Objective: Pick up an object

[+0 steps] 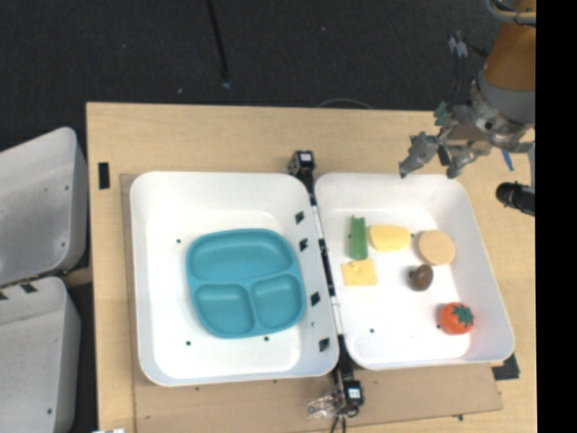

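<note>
The right bin (469,207) holds several toy foods: a green pickle (358,238), a yellow oval piece (389,237), a yellow cheese square (360,272), a tan round cookie (436,247), a small brown lump (420,278) and a red tomato (456,318). My gripper (434,160) hovers above the bin's far edge, up and to the right of the foods. Its fingers (414,158) are spread apart with nothing between them.
The left bin (153,332) carries a teal divided plate (244,281). A black hinge strip (317,260) runs between the two bins. White panels (36,206) stand off the bench's left side. Bare wooden bench (225,133) lies beyond the bins.
</note>
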